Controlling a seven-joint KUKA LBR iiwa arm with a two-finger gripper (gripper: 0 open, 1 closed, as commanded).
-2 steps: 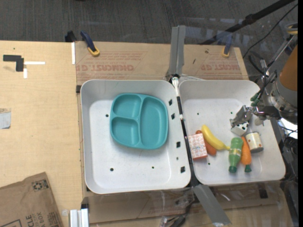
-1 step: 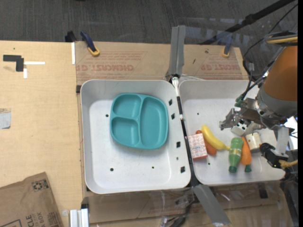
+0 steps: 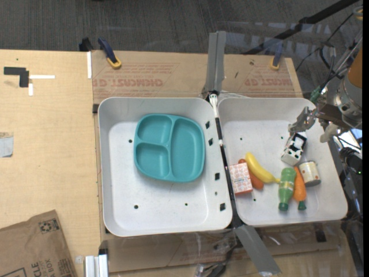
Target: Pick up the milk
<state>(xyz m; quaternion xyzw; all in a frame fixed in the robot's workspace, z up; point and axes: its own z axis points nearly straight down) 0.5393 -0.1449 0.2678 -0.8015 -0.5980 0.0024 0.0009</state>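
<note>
Milk carton [image 3: 293, 149] lay in the right bin [image 3: 253, 212], above the green bottle [image 3: 286, 189] and carrot [image 3: 300, 189]. We saw the pincer [image 3: 314, 124] spread open just above it, gripping nothing.

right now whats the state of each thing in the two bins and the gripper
milk carton: tilted in the right bin, under the gripper, not visibly held
gripper: above the right bin's far right side
banana: lying flat, resting on the red box
red box: lying by the bin divider
green bottle: lying on its side
carrot: lying beside the bottle
teal plate: flat in the left bin
</note>
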